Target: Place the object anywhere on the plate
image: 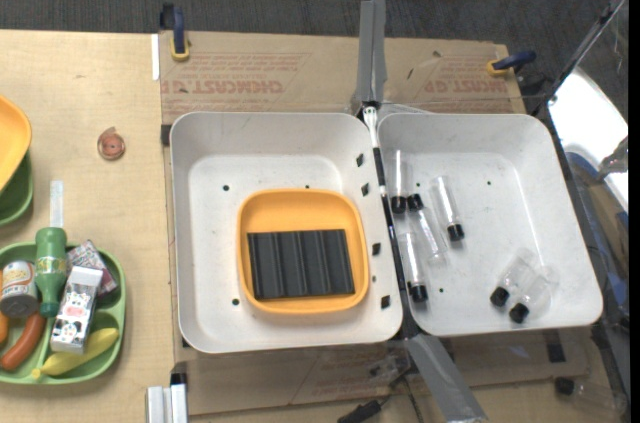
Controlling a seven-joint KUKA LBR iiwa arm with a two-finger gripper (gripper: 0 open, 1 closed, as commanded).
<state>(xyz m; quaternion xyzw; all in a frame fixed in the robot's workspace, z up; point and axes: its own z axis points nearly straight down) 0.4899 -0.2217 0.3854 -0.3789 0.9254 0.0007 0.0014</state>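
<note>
An orange square plate point(300, 207) with rounded corners lies in the middle of the left white bin point(200, 211). A dark grey ridged slab point(302, 264) rests flat on the plate and covers most of its floor. Several clear plastic tubes with black caps lie in the right white bin point(540, 171). One tube point(399, 179) lies along the bin's left wall and another point(413, 261) lies below it. A third tube point(448, 209) lies nearer the middle. Two more tubes point(520, 286) lie together at the front right.
Cardboard point(270, 71) lies under both bins, held by a clamp point(176, 33) at the back left and a clamp point(508, 64) at the back right. On the wooden table to the left are a green tray of toy food point(62, 311), an orange bowl point(10, 146) and a small pink disc point(111, 145).
</note>
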